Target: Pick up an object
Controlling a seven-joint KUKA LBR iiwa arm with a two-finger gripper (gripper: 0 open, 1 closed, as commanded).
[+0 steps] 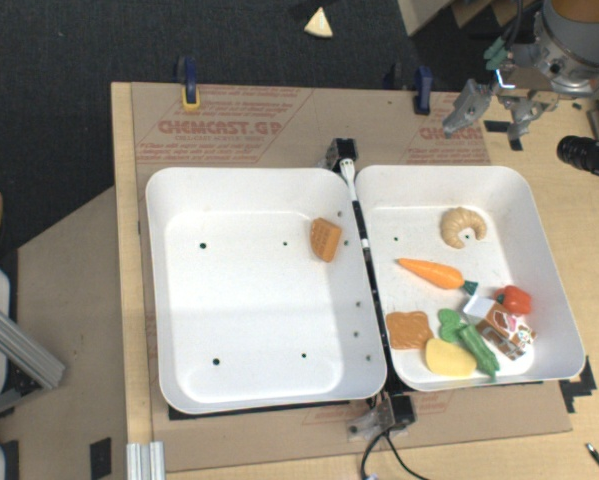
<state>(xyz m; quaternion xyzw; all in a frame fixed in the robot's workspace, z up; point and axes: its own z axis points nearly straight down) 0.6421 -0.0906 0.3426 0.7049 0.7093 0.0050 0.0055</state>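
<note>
fingers high at the back, food down in the right bin

the two-finger gripper [491, 108] hangs over the cardboard-covered tabletop [279, 118], just beyond the back rim of the right white bin [549, 228]. its fingers stand apart and hold nothing. the nearest pickable thing is the pale tan croissant-shaped toy [463, 225], lying toward the camera from the fingers and slightly left. past it the orange toy carrot [431, 272] lies with its long axis slanting across the bin. a small waffle-brown block [325, 238] sits in the left white bin [179, 298], well apart. the next reach likely goes down and forward.
</note>
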